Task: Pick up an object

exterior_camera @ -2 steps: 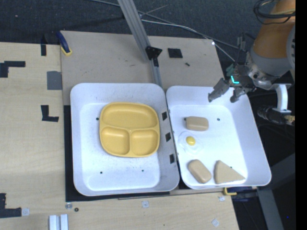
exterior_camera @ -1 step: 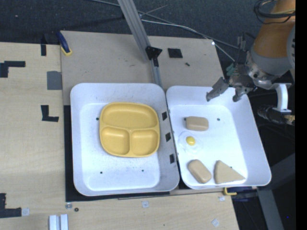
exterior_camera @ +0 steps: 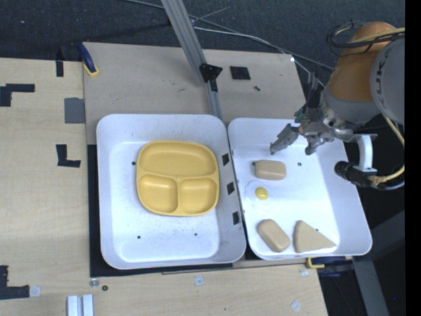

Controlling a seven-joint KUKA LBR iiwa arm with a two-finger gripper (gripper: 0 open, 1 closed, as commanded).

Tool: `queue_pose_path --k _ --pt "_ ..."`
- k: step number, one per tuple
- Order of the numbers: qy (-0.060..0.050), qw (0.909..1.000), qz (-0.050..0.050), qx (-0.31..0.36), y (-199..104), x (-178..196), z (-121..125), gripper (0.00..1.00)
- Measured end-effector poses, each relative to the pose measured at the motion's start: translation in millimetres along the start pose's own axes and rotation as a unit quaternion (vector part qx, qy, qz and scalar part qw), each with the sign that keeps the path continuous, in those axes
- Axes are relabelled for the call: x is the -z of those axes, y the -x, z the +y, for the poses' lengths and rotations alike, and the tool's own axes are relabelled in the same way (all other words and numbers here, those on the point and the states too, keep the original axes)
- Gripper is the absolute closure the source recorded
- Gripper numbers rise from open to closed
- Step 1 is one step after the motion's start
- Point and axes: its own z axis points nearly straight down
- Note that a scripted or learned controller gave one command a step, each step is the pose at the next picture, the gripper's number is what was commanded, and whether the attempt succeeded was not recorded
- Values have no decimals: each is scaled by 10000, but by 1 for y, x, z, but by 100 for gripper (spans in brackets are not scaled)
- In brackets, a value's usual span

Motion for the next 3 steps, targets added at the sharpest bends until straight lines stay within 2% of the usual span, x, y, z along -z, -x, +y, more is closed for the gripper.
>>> queue_pose_path --k 2,3 --pt "6 10000 -3 1 -12 -92 0 0" --pt "85 10000 -22 3 -11 -74 5 100"
